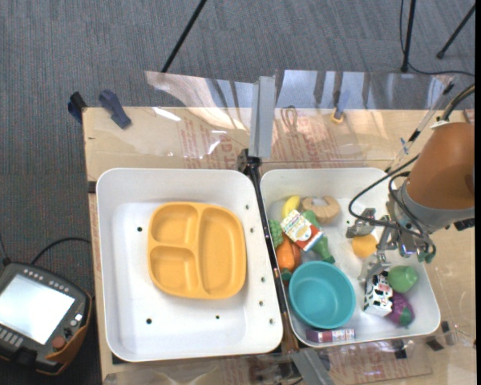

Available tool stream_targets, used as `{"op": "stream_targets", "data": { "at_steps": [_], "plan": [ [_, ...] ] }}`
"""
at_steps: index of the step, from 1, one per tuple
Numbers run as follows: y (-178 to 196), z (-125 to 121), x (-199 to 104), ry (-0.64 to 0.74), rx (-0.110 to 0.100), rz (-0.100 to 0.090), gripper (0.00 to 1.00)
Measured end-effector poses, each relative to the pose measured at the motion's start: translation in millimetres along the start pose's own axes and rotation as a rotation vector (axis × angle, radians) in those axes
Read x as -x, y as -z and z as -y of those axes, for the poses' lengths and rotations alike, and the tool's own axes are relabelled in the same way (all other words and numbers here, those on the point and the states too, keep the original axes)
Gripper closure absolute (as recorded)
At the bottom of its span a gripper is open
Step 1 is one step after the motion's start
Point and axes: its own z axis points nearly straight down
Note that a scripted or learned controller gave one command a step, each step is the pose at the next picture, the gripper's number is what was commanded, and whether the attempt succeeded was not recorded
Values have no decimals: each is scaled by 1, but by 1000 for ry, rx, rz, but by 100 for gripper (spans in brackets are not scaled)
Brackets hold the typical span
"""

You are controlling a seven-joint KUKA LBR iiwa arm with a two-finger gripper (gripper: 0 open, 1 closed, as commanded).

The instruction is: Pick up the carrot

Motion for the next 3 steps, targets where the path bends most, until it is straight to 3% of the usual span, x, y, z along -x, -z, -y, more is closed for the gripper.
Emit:
{"op": "stream_targets", "data": {
  "at_steps": [1, 2, 3],
  "plan": [
    [0, -42, 8, -36, 1, -1, 0],
    [10, -43, 9, -32, 1, 1, 100],
    [82, -27, 39, 74, -3, 8, 100]
  ]
}}
